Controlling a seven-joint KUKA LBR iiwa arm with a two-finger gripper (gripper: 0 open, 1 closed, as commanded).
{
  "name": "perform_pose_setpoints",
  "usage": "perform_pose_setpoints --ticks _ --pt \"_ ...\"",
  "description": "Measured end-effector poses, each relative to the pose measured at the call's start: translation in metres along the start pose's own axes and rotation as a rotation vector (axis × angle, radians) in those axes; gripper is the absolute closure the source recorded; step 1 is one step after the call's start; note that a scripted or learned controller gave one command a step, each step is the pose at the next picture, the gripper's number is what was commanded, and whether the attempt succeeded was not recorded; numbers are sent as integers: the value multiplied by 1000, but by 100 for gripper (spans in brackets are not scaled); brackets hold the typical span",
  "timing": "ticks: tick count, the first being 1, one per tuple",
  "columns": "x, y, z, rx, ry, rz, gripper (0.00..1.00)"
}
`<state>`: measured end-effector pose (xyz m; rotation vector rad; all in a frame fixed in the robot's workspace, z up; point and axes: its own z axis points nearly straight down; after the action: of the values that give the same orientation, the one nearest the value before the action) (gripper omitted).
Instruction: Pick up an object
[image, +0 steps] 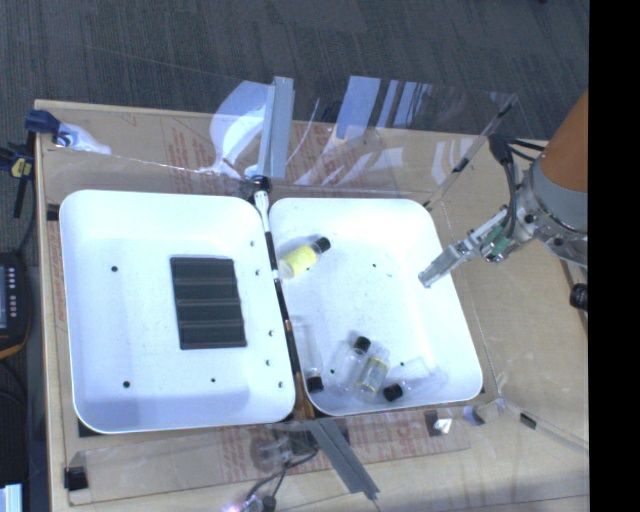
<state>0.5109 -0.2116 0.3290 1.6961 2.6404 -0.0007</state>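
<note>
Two shallow white bins are being shown side by side on the bench (120, 135), and the arm (560, 190) is being seen reaching in from the right. The hand (432, 274) is being held over the right rim of the right bin (400, 225), its slim grey tip slanting down and to the left; whether it is spread or closed cannot be told from this angle, and nothing is being seen gripped in it. In the left bin (100, 300), a dark ribbed rectangular block (208, 302) is lying flat near the middle, its long side running toward the near rim. In the right bin, a yellow bottle with a black cap (302, 255) is lying on its side near the dividing wall, well apart from the hand. Toward the near rim of that bin, a cluster of small clear vials with black caps (365, 368) is being seen, packed close together, one black cap (314, 383) sitting just beside the dividing wall. Clear plastic sheeting (390, 110) is being seen propped up behind both bins, catching reflections.
</note>
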Motion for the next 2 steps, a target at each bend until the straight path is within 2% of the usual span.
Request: perform_pose_setpoints --ticks 1,2 --pt "6 31 201 6 8 -42 0" --pt "-33 78 -115 -1 -1 -416 0"
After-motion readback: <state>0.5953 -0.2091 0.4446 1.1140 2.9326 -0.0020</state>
